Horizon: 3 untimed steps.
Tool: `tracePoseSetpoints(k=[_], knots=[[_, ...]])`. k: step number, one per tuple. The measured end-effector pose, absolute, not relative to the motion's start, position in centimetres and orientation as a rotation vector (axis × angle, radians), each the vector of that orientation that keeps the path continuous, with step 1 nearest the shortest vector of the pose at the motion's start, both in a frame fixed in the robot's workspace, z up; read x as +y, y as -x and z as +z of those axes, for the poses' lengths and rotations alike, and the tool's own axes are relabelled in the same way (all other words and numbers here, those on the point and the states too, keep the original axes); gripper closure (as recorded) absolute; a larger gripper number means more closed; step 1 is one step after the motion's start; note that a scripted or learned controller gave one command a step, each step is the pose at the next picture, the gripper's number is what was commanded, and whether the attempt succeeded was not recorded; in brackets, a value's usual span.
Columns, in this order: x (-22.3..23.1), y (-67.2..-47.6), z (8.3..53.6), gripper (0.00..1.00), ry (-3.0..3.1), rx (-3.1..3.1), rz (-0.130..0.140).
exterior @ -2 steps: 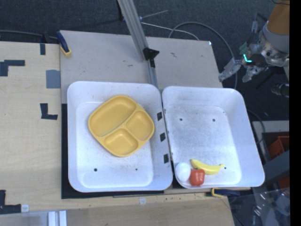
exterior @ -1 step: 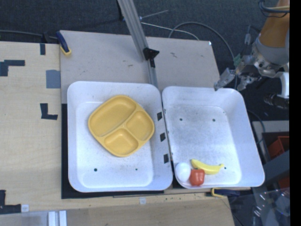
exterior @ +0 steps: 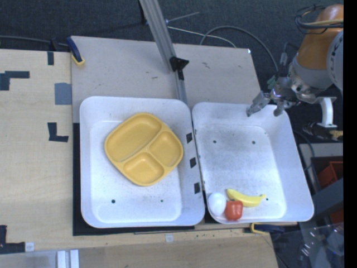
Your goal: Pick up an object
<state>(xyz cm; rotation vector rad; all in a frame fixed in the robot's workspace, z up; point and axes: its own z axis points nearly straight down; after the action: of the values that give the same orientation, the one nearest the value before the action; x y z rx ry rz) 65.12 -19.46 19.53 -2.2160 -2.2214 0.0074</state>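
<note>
A yellow banana [exterior: 246, 197], a red pepper-like piece [exterior: 234, 210] and a white egg-shaped object [exterior: 216, 204] lie together at the near edge of the right bin [exterior: 240, 155]. A yellow divided plate [exterior: 144, 148] rests in the left bin [exterior: 95, 166]. My gripper [exterior: 264, 108] hovers over the far right corner of the right bin, well away from the objects. Its two fingers are spread apart with nothing between them.
A slanted metal pole [exterior: 162, 35] crosses the bench behind the bins. Cables run over the dark floor at the back. A blue and yellow clamp [exterior: 75, 51] sits at the bench's far left corner. The arm's orange band [exterior: 326, 15] is at the upper right.
</note>
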Motion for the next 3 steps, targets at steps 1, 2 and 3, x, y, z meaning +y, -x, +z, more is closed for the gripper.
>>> tracePoseSetpoints(k=[1, 2, 3], knots=[[-18.5, -65.2, 13.5, 0.00, 2.215, -2.220, 0.008], [-18.5, -65.4, 15.0, 1.00, 2.218, -2.225, 0.003], [-17.5, -65.9, 20.4, 1.00, 2.221, -2.227, -0.004]])
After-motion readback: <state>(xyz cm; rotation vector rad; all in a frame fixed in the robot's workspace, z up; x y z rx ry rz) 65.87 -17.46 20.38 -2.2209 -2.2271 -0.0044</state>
